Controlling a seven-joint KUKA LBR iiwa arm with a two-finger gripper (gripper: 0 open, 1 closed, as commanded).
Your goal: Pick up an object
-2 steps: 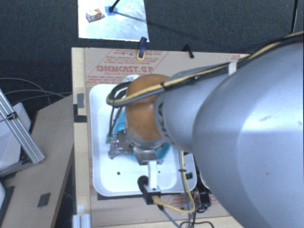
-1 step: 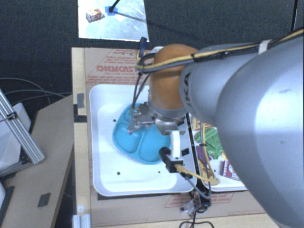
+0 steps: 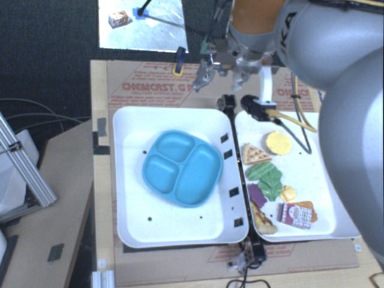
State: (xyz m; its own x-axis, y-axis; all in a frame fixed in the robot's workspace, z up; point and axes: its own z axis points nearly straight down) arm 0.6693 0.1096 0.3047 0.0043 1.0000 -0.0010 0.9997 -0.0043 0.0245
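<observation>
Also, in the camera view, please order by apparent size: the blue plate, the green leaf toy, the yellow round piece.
1. blue plate
2. green leaf toy
3. yellow round piece, only a little smaller than the leaf toy

- The arm (image 3: 342,71) is big, smooth and rounded, in pale grey with a soft sheen.
- An orange band (image 3: 258,8) rings it above the wrist.
- Below the band sits a grey collar, then a cluster of bare metal fittings and brackets.
- Thin dark cables loop beside the wrist.
- A tan strip with a dark line crosses the top of the casing.
- The gripper (image 3: 207,71) is silvery metal.
</observation>
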